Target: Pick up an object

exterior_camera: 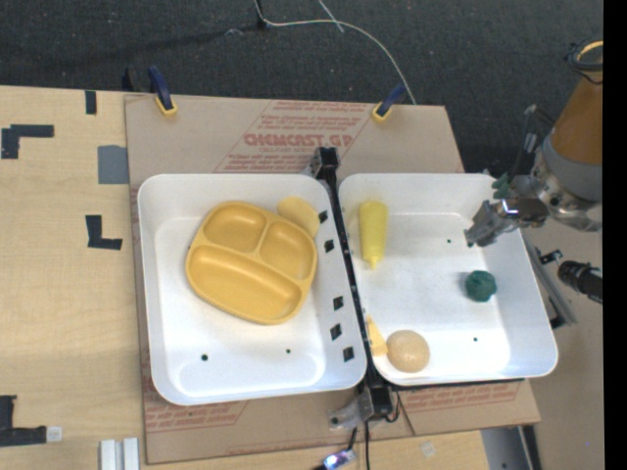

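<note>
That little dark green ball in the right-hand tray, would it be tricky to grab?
Probably. The green ball looks round, so a nudge would likely send it rolling across the smooth right bin. It seems small and light, so the gripper might knock it away.

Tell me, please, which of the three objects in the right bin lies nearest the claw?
The small green ball, just below the claw; the yellow cone and beige ball lie farther off.

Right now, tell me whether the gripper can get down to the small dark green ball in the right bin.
Probably yes. The gripper hangs over the right bin's far right side, and the small dark green ball sits apart on bare white floor just nearer the camera, with nothing between them.
</note>
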You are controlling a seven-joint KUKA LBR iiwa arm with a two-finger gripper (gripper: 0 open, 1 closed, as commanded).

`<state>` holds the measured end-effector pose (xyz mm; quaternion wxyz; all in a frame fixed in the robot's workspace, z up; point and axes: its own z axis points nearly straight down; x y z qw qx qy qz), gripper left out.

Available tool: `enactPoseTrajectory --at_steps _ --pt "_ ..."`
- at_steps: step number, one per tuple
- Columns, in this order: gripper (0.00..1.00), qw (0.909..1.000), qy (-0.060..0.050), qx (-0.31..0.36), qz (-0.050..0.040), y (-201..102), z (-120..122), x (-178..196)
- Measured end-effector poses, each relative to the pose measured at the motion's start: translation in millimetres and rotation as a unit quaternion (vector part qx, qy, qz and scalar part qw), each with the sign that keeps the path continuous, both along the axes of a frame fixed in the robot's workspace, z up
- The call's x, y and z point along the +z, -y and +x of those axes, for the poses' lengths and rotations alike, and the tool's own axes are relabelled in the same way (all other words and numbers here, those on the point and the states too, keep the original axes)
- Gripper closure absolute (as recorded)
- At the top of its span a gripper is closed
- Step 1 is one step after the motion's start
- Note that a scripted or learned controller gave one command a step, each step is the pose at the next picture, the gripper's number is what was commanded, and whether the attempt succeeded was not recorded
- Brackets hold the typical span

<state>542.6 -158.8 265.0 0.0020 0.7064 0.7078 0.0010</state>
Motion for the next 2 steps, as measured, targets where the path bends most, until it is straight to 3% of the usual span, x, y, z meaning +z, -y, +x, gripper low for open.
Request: enactPoseTrajectory --at_steps 2 --pt "1.00 1.0000 -0.004 0.002 0.0014 -112 -16 -25"
